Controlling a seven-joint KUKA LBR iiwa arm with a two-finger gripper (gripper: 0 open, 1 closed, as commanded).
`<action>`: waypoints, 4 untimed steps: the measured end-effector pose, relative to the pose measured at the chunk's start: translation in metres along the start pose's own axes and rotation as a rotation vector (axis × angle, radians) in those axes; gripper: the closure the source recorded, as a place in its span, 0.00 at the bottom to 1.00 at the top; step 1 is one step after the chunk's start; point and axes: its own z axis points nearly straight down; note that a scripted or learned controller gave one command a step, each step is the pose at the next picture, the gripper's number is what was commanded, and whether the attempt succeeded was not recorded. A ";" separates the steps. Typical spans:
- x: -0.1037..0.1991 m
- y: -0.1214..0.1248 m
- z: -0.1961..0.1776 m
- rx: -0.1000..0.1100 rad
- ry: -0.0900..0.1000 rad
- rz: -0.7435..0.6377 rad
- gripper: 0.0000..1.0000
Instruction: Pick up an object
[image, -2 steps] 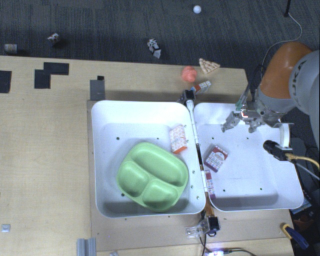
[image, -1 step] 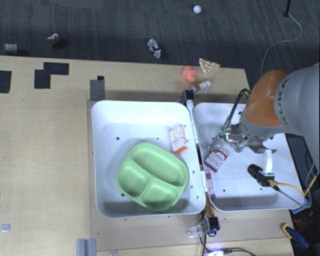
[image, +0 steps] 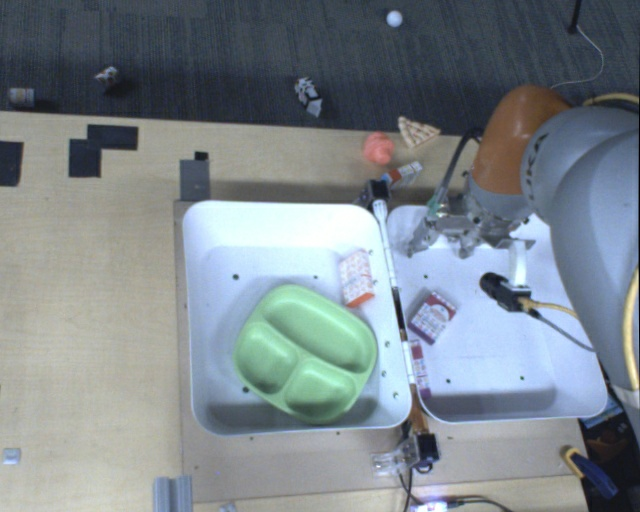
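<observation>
Objects to choose from lie all around my gripper, which hovers over the right bin, its state something I cannot tell. Largest, the green divided plate sits far left and below. The red packet lies just below; the small carton left. Nothing lifted yet; the whole grasp remains.

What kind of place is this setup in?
Most likely a robotics lab bench for grasping trials. A grey arm with an orange band reaches over two shallow white bins holding a green sectioned plastic tray and small packets, with cables and stray items on dark carpet.
</observation>
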 end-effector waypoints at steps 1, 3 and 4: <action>0.001 0.002 -0.012 -0.005 0.000 -0.004 1.00; 0.061 0.000 -0.100 0.001 0.000 -0.001 0.00; -0.076 -0.028 -0.085 0.003 -0.003 0.003 0.00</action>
